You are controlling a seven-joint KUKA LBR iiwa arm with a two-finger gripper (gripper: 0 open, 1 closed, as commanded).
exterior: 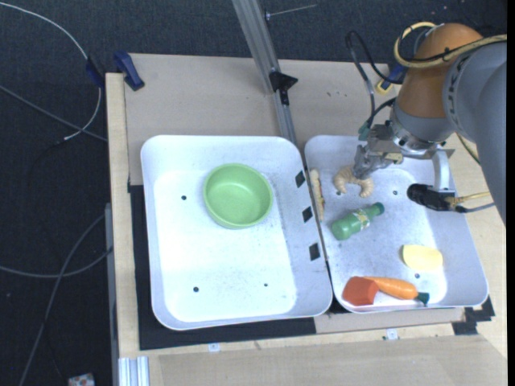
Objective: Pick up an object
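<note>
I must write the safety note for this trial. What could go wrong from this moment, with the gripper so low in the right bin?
1. The gripper sits right over the small tan toy; a grasp slightly off could push it aside.
2. The green bottle lies close below the toy and may get knocked and roll.
3. The toy is near the right bin's far wall, so the gripper might strike the rim.

Glossy green plastic bowl point(237, 195), smooth matt white bins point(225, 300), pale wooden bench point(193, 95), brushed metal rail point(256, 26)
</note>
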